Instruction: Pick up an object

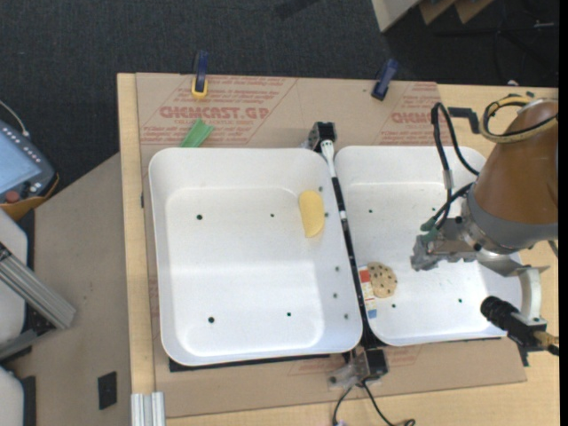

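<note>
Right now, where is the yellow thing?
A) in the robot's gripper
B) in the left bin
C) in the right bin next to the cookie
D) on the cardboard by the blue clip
B: the yellow thing lies inside the left bin, near its right wall, while the gripper hangs over the right bin, where the round spotted piece lies.

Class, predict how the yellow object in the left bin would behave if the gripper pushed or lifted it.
The yellow object looks small and rounded, so probably light. Its smooth curved sides might slip from a pinch. Lying flat in the left bin, it would likely slide rather than tip.
</note>
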Tool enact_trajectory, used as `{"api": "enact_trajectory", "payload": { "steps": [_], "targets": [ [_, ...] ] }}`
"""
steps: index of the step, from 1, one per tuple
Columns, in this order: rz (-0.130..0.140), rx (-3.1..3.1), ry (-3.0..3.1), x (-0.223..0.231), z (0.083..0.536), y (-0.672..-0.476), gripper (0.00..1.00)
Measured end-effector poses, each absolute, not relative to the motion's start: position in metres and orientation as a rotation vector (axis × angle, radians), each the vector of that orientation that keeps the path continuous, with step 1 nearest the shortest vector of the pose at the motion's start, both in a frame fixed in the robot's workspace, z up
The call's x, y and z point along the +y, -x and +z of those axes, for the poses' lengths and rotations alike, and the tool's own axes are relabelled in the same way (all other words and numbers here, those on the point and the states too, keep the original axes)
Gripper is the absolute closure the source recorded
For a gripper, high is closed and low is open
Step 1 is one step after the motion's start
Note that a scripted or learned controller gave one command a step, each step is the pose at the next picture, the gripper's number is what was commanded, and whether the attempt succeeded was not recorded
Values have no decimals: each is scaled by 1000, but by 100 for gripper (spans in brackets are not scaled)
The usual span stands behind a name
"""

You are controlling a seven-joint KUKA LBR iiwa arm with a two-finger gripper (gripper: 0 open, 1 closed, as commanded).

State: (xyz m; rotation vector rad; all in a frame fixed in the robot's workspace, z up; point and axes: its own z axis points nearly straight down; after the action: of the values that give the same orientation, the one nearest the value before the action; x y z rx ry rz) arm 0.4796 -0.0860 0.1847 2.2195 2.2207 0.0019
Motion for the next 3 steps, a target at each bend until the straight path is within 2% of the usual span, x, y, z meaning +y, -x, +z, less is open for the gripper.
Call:
{"api": "enact_trajectory", "payload": {
  "steps": [1, 2, 3],
  "targets": [
    [10, 2226, -2211, -34, 246, -481, 100],
    [10, 2232, -2209, 47, 293, -480, 100],
    [14, 2226, -2210, 93, 366, -480, 100]
  ]
}}
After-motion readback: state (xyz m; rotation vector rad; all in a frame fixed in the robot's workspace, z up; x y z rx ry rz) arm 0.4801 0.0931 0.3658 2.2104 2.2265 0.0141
